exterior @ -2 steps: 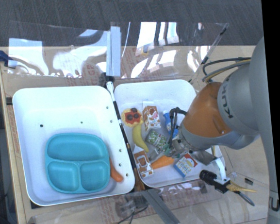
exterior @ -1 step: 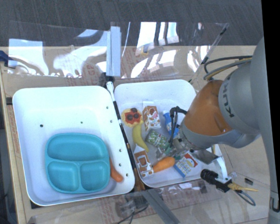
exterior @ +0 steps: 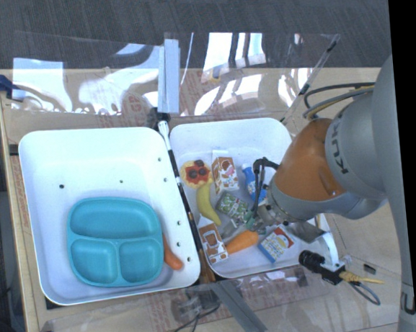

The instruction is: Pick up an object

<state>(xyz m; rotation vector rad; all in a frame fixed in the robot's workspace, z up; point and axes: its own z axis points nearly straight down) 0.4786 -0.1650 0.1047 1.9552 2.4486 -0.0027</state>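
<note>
The right bin (exterior: 223, 133) holds a heap of toy food. A yellow banana (exterior: 208, 205) lies beside a green packet (exterior: 231, 206). Above them are an orange packet (exterior: 195, 173), a small carton (exterior: 224, 172) and a blue item (exterior: 250, 180). Toward the front lie an orange carrot (exterior: 242, 242), a brown-and-white box (exterior: 212, 243) and a blue-and-white box (exterior: 276, 245). My gripper (exterior: 259, 219) is down in this bin, just right of the green packet and above the carrot. The orange wrist band (exterior: 304, 169) and the arm body hide much of it.
The left bin (exterior: 83, 147) holds a teal divided plate (exterior: 115, 240), and a small orange piece (exterior: 173, 259) lies against that bin's right wall. The grey arm (exterior: 363, 155) covers the right side of the right bin. Clear plastic panels (exterior: 171, 71) stand behind both bins.
</note>
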